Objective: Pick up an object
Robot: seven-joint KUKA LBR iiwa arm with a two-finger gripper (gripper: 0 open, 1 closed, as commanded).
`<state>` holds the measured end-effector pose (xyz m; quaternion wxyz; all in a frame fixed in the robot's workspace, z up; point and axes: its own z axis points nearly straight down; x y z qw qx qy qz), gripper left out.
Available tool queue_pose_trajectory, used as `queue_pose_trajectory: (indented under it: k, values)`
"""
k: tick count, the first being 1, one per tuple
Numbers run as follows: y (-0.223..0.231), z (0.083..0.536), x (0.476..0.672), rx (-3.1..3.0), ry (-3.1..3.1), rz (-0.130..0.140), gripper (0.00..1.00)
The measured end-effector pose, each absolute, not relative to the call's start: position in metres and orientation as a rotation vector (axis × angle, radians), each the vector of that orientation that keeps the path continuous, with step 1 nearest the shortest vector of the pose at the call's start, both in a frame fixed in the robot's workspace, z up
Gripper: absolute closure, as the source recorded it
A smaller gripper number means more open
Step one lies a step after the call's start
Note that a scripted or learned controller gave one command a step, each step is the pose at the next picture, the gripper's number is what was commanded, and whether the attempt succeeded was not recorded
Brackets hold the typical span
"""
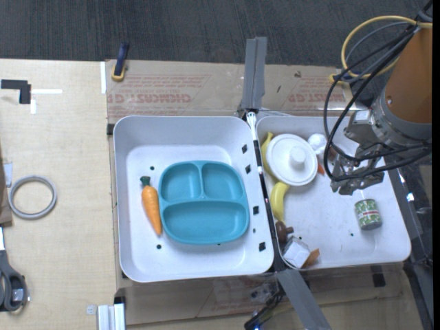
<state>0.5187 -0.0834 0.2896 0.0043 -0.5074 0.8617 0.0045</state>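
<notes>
A roll of grey tape (31,196) is lying on the surface (62,253), left of the left bin (124,205), with scissors (10,287) sitting below it.

1. Reaching in from the right edge of the frame, upper right quarter: one grey arm (402,112).
2. Orange band (416,74) showing wide above the wrist, hard against the right edge.
3. Looping from the top right down past the wrist: yellow and black cables (357,60).
4. Pointing down and left at mid-right: the gripper (350,174), dark and tangled with linkage; finger state not readable.
</notes>
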Motion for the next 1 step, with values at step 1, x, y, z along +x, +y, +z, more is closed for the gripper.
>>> queue_pose_trajectory:
  k: [1]
  values:
    - [-0.0828,0.2968,0.5207,-1.584,2.701,0.020,1.00]
